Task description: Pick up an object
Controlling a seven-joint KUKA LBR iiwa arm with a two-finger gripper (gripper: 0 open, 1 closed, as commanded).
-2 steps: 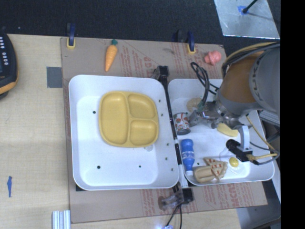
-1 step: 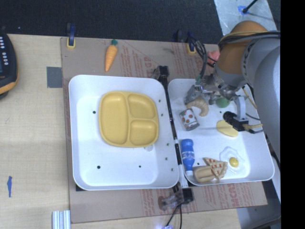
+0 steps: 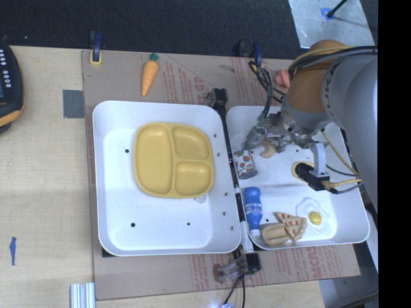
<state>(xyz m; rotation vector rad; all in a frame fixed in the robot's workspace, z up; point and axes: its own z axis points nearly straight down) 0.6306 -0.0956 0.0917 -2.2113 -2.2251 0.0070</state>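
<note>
My gripper [image 3: 264,140] hangs low over the upper left part of the right bin [image 3: 347,236]. A small beige thing [image 3: 269,151] lies right beside its tip; I cannot tell whether they touch. Just left of and below the gripper stands a small patterned can [image 3: 244,164]. Further toward the front lie a blue bottle [image 3: 252,206], a fried egg toy [image 3: 313,215] and a pizza slice on a bread roll [image 3: 282,230].
The left bin [image 3: 109,230] holds a yellow divided plate [image 3: 173,160]. An orange toy carrot [image 3: 149,74] lies on the bench behind the left bin. A dark device [image 3: 9,85] sits at the far left edge.
</note>
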